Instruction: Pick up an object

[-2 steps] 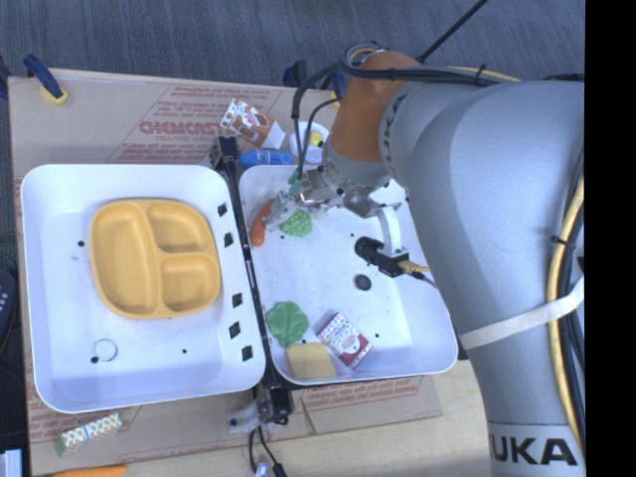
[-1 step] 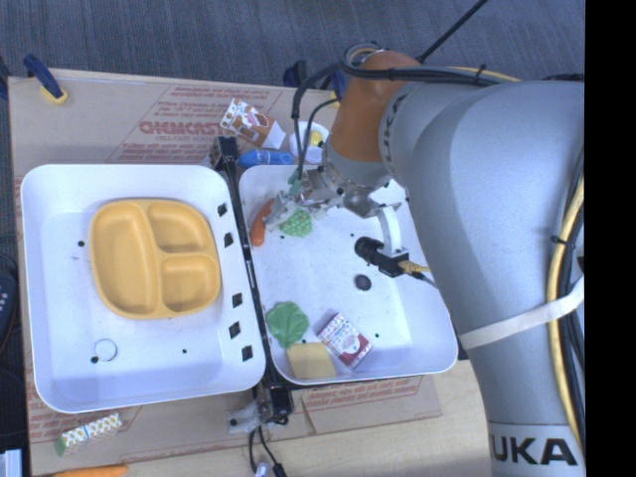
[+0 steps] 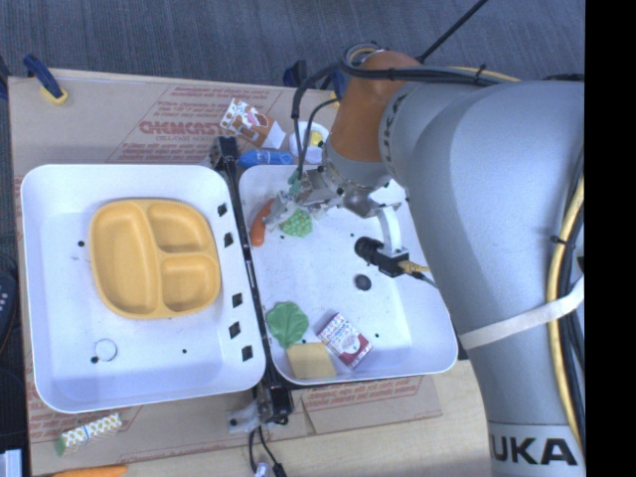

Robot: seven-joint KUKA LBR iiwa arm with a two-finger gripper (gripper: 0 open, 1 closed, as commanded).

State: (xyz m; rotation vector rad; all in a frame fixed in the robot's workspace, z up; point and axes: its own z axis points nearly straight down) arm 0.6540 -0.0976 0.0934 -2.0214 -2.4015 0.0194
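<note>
Currently gripper [image 3: 288, 203] hovering at right bin [image 3: 417, 351] far-left corner, grip state unclear; crowding orange carrot [image 3: 258, 226] and green piece [image 3: 296, 224] risking mis-grasp, wall collision

A robotics lab or test cell: a big grey industrial arm [image 3: 497, 217] reaches over a worktop [image 3: 119, 117] covered with printed cardboard, where two shallow white bins [image 3: 40, 266] are fixed side by side, with loose cables [image 3: 467, 13] over grey carpet floor [image 3: 149, 13].
</note>
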